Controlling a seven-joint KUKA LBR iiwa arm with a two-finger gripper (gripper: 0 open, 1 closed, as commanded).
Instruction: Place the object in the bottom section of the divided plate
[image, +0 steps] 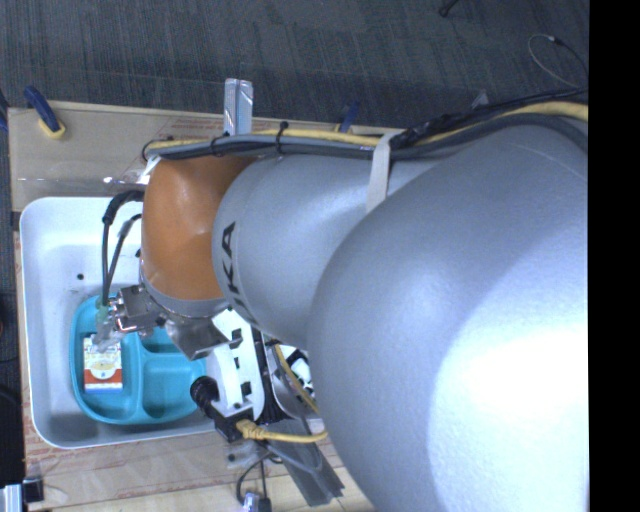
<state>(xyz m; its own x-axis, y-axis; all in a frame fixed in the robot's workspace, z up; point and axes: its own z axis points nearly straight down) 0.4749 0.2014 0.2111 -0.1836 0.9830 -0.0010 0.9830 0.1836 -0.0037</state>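
Note:
A blue divided plate (160, 388) lies in the lower part of the left white bin (45, 250). On the plate's left section rests a small white box with an orange label (102, 365). My gripper (120, 318) hangs just above the box's upper end, under the orange wrist band (180, 230). Whether it touches the box cannot be made out. The arm hides the plate's right side.
The grey arm body (430, 320) covers the right bin and most of the bench. Black cables (110, 240) run down beside the wrist. A blue clamp (45, 110) and a metal post (238, 105) stand at the bench's far edge.

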